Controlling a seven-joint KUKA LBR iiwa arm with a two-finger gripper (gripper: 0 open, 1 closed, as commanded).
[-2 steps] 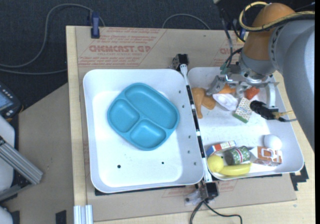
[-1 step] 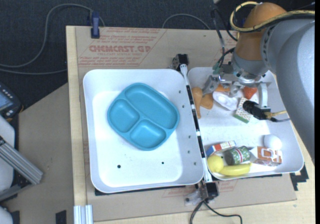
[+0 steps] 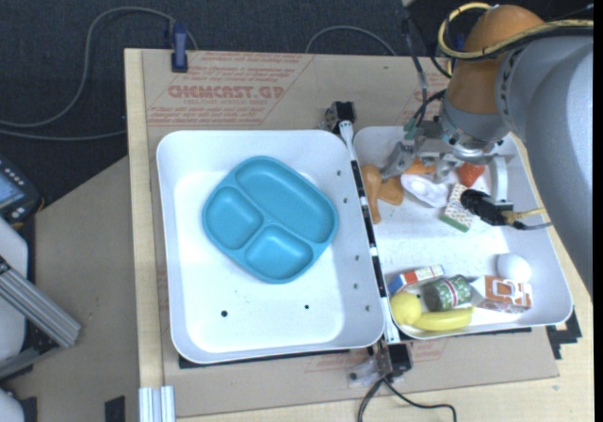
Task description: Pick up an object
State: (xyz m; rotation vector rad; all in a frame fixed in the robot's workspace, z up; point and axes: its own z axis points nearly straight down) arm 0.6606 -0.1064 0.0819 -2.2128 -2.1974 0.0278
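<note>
Bulky grey arm (image 3: 556,109) was cut off by the right edge, its wrist covered the small jumbled objects (image 3: 433,186) beneath, too indistinct to identify

Grey arm (image 3: 556,62) in from the right, orange band uppermost, wrist pointing straight down, gripper (image 3: 443,158) low at the far end.

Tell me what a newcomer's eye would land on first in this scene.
The bright blue divided plate stands out first, lying alone in the left bin. Next comes the grey arm with its orange band, reaching in from the right with the gripper low over the clutter at the far end of the right bin. At that bin's near edge lies a yellow banana beside a small dark can.
</note>
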